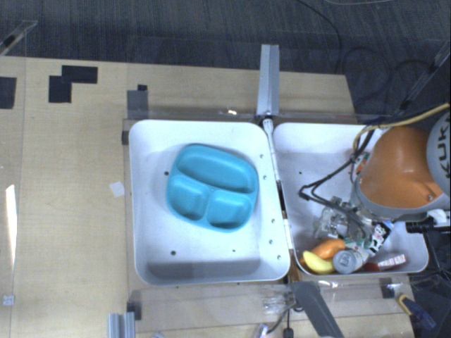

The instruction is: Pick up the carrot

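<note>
Gripper [343, 236] is down right over the carrot [328, 248], can't tell its state; next it needs a clean lift.

The gripper [347, 239] hung low at five o'clock, over the right bin [310, 153], directly above the carrot [328, 248]. A yellow banana [317, 262] lay just beside the carrot at seven o'clock. The left bin [148, 189] held a blue divided tray [211, 186].

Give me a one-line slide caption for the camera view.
Gripper low over carrot, banana and can in right bin; blue tray in left bin.
</note>
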`<state>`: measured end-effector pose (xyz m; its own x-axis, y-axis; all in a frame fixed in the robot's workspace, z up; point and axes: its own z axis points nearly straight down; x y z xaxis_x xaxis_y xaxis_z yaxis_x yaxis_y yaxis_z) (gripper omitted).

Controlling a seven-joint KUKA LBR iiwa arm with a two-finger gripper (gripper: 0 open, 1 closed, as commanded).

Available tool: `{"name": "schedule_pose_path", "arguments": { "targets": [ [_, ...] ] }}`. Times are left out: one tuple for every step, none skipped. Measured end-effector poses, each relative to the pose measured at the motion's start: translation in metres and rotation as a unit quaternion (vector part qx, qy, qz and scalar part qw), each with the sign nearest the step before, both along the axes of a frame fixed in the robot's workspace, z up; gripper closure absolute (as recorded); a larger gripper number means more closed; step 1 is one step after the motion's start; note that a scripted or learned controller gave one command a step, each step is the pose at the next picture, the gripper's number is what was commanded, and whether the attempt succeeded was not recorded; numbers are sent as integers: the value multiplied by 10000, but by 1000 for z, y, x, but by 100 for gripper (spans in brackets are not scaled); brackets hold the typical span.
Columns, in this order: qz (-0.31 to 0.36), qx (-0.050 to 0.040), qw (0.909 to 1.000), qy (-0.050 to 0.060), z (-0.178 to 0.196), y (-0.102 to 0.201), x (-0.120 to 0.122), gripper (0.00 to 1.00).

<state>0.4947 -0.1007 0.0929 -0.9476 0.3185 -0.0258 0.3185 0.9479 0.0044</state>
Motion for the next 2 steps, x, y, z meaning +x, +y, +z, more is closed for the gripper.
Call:
{"name": "schedule_pose_path", "arguments": {
  "targets": [
    [-927, 35, 9957, 77, 93, 40, -5, 100],
    [-2114, 54, 9774, 72, 125, 48, -5, 100]
  ]
}}
